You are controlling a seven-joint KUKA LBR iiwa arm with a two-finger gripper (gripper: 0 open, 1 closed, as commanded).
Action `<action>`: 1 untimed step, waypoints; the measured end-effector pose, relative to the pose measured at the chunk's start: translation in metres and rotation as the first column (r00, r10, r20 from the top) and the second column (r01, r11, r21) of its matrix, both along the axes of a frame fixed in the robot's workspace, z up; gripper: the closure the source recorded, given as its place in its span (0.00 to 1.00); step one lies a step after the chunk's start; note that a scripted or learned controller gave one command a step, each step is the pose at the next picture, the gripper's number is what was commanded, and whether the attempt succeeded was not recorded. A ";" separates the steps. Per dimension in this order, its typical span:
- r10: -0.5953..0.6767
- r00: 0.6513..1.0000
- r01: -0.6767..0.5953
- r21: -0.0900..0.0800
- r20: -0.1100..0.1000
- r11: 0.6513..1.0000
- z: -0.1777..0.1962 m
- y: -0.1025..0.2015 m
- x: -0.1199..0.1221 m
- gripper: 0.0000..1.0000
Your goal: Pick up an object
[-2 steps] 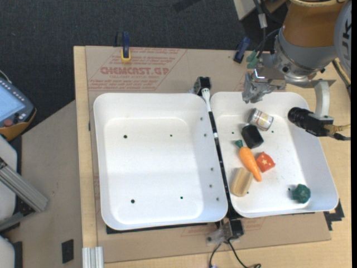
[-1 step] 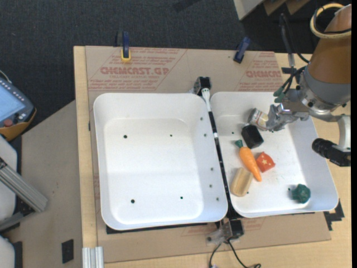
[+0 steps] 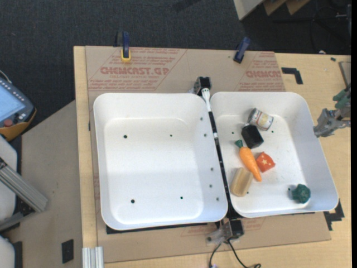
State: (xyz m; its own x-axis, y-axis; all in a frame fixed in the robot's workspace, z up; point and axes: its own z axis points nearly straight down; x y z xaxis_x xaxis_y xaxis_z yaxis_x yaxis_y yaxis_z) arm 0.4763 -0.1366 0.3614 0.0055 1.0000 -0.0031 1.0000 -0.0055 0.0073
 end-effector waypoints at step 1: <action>0.005 1.000 -0.005 0.006 -0.017 1.000 -0.126 0.014 0.002 1.00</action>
